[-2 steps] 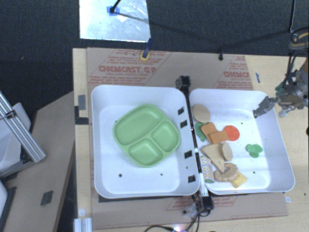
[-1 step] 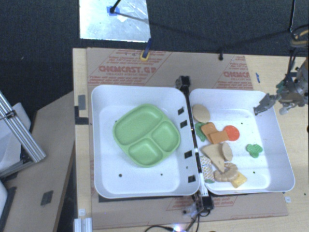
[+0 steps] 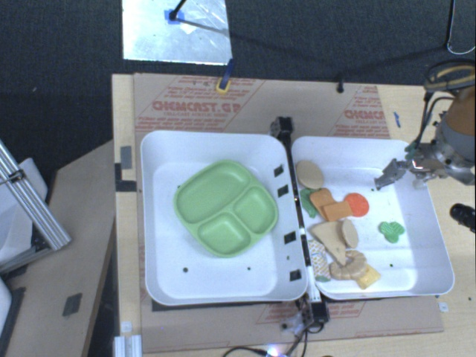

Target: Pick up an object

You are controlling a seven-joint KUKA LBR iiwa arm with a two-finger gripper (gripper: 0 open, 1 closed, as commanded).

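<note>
arm (image 3: 457,136) cut off by the right edge.

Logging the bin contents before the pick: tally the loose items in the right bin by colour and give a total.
Right bin, as far as the pile can be separated:
Orange: 2, two blocks
Red: 1, a disc
Green: 2, a broccoli-like piece and a sliver
Tan or beige: 5, one oval and four in the pile
Yellow: 1, a chunk
Total: 11

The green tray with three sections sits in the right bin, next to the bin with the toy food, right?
Not quite. The camera view shows the green tray in the left bin; the toy food lies in the right bin.
</note>
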